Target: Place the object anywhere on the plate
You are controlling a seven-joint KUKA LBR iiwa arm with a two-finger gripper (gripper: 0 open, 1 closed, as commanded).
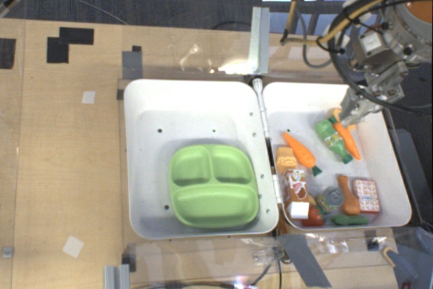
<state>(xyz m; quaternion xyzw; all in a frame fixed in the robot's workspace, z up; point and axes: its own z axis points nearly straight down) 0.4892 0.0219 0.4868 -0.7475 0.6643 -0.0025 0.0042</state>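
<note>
the green plate lies in the left bin, with bare white floor around it. i reach in from the right over the right bin; my jaws hang above an orange carrot and green packet; whether they're open, i cannot tell.

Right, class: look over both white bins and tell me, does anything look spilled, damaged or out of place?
Nothing stands out. The green three-compartment plastic plate lies flat in the left white bin. The toy food, including an orange carrot and a green bottle, lies loosely jumbled in the right white bin, none spilled over. The gripper reaches into that pile.
</note>
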